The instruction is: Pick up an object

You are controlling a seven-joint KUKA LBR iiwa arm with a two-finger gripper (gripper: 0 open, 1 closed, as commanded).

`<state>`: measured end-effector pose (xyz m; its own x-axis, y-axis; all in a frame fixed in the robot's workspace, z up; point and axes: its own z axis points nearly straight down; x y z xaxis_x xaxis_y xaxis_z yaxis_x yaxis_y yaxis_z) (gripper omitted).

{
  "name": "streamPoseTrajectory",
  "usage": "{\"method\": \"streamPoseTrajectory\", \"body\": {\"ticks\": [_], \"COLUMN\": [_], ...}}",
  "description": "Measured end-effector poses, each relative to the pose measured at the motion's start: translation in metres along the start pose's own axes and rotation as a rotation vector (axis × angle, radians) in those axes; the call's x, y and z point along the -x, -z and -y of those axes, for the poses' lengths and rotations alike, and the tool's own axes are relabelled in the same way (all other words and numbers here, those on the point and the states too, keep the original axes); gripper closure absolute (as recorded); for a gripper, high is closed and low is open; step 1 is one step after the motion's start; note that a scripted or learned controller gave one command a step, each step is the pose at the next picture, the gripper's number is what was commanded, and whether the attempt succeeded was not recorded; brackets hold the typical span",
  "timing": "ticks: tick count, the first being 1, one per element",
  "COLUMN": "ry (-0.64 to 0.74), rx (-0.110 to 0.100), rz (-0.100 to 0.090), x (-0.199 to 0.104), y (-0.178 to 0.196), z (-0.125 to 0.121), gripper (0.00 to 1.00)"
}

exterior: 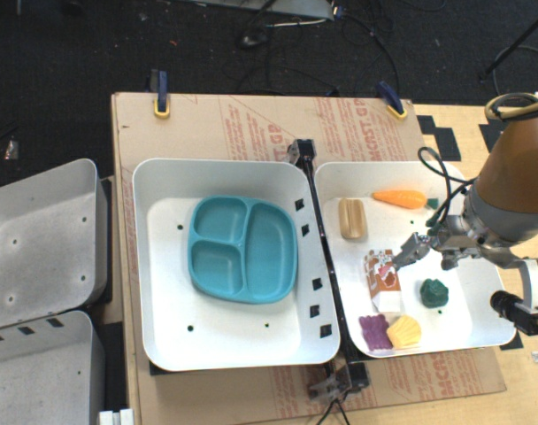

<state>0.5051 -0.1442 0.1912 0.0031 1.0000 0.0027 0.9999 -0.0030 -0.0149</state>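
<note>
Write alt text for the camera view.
A grey robot arm reaches from the right, its pincer low over the right bin above a red-and-white packet, beside a toy carrot, tan bread roll, green lump, and purple and yellow pieces. The left bin holds a teal divided plate.

A robotics lab is suggested by a cardboard sheet (251, 122) fixed to the bench with 2 clamps (161, 93). On it, 2 white bins (154, 237) are set side by side. Loose cables (375, 25) are strewn across a dark speckled floor (57, 51) behind.
</note>
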Motion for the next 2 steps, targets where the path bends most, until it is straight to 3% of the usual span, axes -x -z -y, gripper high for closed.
{"method": "streamPoseTrajectory", "body": {"ticks": [1,2], "ry": [0.004,0.001], "rx": [0.014,0.01], "rz": [0.002,0.001], "x": [-0.001,-0.002], "y": [0.007,-0.05], "z": [-0.003,0.006], "gripper": [0.0,0.0]}}
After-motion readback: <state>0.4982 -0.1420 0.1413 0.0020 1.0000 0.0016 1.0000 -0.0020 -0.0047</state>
